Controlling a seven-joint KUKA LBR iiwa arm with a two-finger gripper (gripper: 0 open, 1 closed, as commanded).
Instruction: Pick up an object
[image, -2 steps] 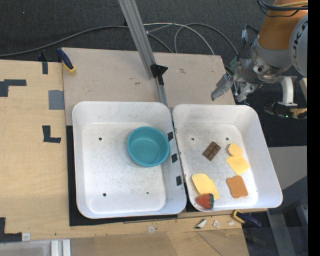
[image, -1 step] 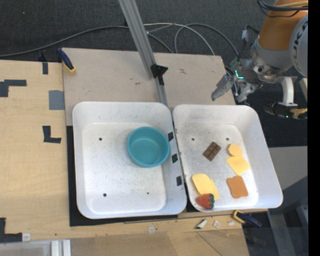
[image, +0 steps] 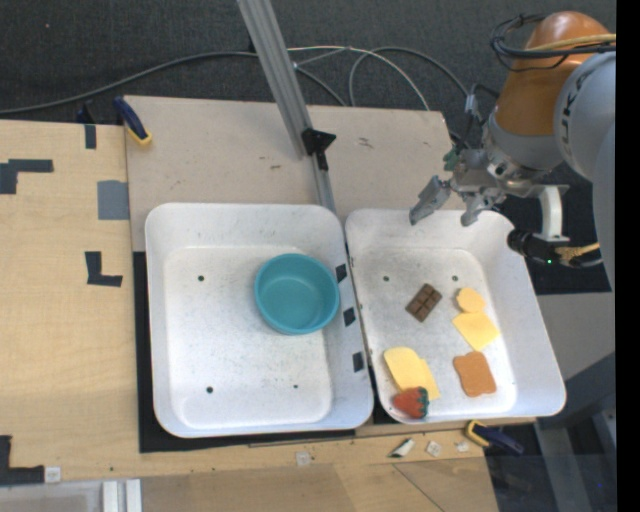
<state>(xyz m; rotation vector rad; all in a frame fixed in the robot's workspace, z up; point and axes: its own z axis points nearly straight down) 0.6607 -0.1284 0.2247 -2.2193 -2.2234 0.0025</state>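
While the end effector (image: 447, 208) hangs over the far edge of the right bin (image: 530, 300), fingers spread and pinching nothing, the nearest candidate, a small brown chocolate-like block (image: 424, 302), lies toward the worktop's near edge from it, around the bin's middle. Its long axis runs diagonally. Flat and dark, it sits apart from the yellow pieces (image: 477, 328) just to its right.
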